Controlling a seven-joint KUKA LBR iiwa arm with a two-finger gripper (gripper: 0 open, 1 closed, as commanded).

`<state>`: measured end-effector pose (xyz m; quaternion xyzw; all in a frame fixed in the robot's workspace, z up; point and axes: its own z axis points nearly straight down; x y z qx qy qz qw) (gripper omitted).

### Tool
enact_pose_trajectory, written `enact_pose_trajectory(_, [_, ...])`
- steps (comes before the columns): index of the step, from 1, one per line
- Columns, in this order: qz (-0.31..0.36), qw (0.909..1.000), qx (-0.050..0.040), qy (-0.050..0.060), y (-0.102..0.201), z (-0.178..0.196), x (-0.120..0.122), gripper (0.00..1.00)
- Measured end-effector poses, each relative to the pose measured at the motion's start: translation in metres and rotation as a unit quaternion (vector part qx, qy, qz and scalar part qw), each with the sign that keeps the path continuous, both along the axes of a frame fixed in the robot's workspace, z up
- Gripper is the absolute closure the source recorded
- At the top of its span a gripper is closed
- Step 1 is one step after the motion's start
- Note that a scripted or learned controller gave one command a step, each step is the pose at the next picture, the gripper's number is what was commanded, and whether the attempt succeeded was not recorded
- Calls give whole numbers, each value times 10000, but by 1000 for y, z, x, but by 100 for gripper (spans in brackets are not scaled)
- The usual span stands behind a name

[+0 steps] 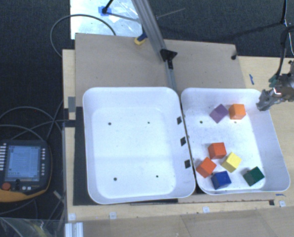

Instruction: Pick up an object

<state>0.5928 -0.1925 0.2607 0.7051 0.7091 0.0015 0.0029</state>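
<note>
I see the gripper (265, 102) at the upper right rim of the right bin (277, 147) – whether it's apart or together I can't tell. The blocks lie inside that bin – nearest are the orange cube (237, 111) and purple cube (218, 113)

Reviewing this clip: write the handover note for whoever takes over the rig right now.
Gripper: over the right bin's far right rim, nothing visible in it.
Blocks, all in the right bin: purple and orange at the far end; orange-red, yellow, another orange-red, blue, green near the front.
Done: nothing lifted.
Left: descend, grasp one block, lift.
</note>
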Motion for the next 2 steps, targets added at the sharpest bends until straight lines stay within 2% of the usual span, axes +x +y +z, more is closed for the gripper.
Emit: enact_pose_trajectory(2, [27, 10000, 18, 22, 104, -24, -10, 100])
